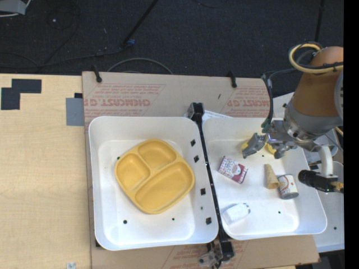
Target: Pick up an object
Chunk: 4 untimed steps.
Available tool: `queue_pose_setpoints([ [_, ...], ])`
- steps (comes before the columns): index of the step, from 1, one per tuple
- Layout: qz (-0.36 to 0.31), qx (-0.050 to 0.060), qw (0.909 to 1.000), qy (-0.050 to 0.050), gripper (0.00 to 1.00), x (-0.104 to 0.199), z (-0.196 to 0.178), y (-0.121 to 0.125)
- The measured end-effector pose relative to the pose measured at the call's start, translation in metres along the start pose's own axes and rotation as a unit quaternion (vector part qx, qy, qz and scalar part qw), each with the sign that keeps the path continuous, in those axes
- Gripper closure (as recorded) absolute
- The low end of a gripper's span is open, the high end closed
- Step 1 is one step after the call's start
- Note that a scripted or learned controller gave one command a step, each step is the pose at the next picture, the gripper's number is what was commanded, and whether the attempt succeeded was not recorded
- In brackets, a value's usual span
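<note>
Nearest to the camera, in the right bin (314,226), lies a small white packet (236,212). Farther back are a small can (288,186), a tan cone (271,175) and a red-and-white carton (232,169). The left bin (106,228) holds a yellow divided tray (155,175). At the back the gripper (263,143) hangs over the right bin; I cannot tell its state. The carton lies near it, in front and slightly left, apart from other things. I judge it best to lower straight over the carton and close across its narrow side.
</note>
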<state>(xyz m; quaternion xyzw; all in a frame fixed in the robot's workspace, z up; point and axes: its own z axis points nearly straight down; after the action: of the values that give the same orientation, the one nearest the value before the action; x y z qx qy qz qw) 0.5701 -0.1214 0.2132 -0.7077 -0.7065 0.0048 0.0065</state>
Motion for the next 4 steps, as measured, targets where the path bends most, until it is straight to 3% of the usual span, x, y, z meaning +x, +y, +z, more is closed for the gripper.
queue_pose_setpoints([
  [1, -0.001, -0.006, 1.0000, -0.001, 0.00, 0.000, -0.007, 0.003],
  [4, -0.001, -0.007, 1.0000, 0.002, 0.00, 0.010, 0.123, 0.006],
])
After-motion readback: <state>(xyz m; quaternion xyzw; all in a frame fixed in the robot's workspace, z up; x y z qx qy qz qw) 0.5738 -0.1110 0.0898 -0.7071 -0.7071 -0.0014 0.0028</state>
